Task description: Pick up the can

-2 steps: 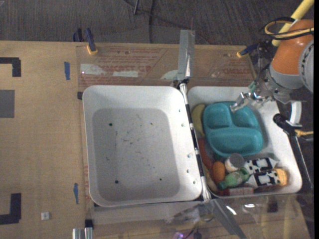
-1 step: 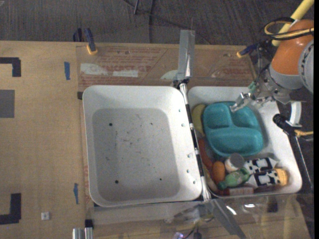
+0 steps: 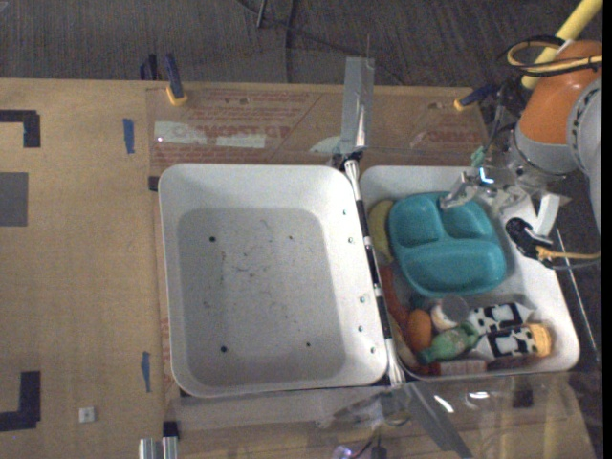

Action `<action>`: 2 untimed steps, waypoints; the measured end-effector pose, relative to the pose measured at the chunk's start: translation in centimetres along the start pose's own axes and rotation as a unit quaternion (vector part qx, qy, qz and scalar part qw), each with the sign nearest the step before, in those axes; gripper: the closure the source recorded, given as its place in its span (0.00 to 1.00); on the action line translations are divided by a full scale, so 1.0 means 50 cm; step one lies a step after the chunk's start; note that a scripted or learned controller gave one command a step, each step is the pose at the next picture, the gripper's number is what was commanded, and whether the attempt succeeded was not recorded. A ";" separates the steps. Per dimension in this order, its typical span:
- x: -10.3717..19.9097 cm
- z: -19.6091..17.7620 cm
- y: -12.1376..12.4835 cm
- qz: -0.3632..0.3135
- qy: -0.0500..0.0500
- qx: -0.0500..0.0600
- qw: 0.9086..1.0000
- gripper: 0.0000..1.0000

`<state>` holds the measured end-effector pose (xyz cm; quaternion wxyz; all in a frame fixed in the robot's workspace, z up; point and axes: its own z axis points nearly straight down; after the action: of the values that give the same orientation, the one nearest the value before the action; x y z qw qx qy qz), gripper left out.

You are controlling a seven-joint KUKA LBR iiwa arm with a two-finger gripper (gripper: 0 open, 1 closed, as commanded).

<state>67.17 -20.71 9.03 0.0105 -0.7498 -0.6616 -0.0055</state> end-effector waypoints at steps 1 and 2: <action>0.000 0.001 0.000 0.000 0.000 0.000 1.000 0.00; -0.007 -0.021 0.002 -0.002 -0.007 -0.004 1.000 1.00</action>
<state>67.21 -21.11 10.07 0.0026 -0.7488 -0.6628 -0.0025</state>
